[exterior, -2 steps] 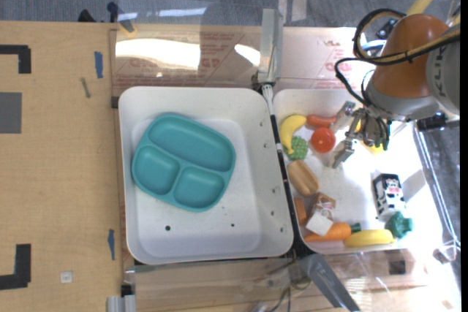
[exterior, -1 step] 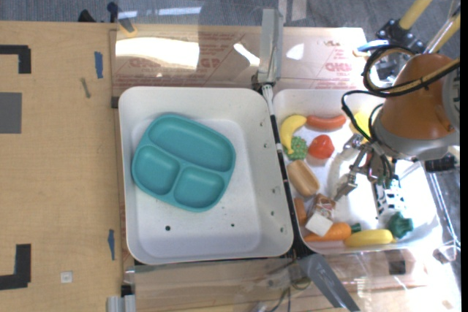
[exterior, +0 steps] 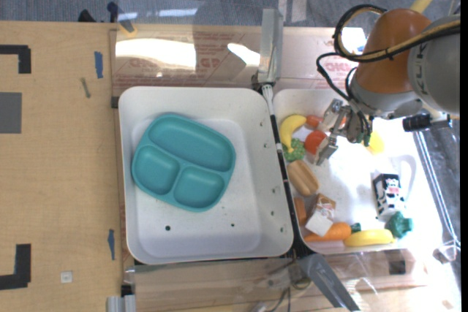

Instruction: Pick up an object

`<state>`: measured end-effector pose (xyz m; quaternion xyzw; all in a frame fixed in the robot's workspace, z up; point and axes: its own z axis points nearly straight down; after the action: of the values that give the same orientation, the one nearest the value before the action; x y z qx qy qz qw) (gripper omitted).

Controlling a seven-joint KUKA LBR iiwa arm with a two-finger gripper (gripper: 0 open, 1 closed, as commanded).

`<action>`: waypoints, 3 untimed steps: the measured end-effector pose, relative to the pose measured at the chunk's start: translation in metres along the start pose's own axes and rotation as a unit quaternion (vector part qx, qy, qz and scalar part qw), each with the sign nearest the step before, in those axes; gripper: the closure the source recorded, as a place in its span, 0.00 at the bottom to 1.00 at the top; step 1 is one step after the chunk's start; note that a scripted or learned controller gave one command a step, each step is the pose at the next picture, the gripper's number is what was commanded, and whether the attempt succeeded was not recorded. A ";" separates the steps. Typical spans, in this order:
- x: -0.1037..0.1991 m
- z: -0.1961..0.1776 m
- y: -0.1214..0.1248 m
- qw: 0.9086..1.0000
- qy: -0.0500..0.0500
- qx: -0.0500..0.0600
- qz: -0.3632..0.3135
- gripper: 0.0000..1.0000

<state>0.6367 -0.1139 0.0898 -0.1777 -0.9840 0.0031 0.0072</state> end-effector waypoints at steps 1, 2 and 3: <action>0.031 0.001 -0.002 0.999 -0.011 -0.004 0.051 0.00; 0.035 0.000 -0.002 0.997 -0.013 -0.001 0.082 0.00; 0.023 0.000 0.004 0.996 -0.015 -0.003 0.083 0.00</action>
<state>0.6166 -0.1026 0.0899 -0.2588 -0.9659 0.0036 -0.0084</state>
